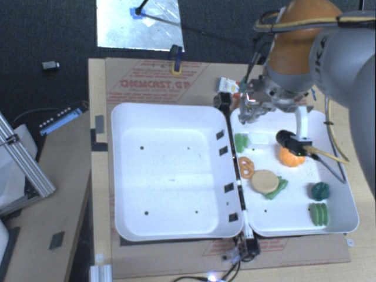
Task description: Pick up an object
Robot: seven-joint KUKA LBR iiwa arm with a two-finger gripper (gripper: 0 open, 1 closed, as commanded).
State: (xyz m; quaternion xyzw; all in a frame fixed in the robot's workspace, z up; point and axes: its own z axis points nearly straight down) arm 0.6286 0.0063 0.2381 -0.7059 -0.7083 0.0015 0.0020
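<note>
In the right bin [346,210] lie six items: one pretzel [245,167], one tan disc [265,181], one orange piece [291,157], one teal lump [320,190] and two green pieces [241,141] [318,214]. The tool [251,115] hovers at the bin's far-left corner; its grip cannot be judged.

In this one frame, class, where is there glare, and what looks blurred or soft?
Camera view: the silver sheet beyond the bench catches patchy glare; the left bin floor is bright and nearly washed out; the arm, near the lens, looks soft-edged; the tool is too blurred to read.
</note>
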